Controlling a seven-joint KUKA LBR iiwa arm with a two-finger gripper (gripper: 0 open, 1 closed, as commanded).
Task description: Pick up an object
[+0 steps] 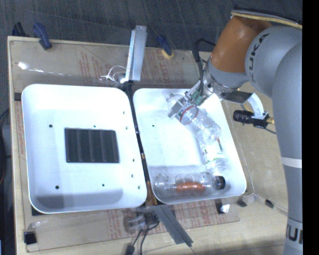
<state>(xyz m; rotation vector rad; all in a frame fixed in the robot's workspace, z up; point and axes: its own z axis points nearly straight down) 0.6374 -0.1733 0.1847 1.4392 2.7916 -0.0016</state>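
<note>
My gripper [181,108] is low in the far part of the right bin [159,142], at the upper end of a crumpled clear plastic bottle [204,132]. That bottle lies at a slant along the bin's right side, and I cannot tell if the gripper touches it. A second clear bottle [187,184] with a black cap and something orange inside lies along the bin's near wall. A dark grey ribbed rectangular block [91,145] lies flat in the middle of the left bin [42,116].
A grey metal bar [135,52] stands upright behind the seam between the bins. Blue clamps [42,36] hold the board's far edge. The arm's grey links and orange band [234,44] hang over the right bin's far right corner.
</note>
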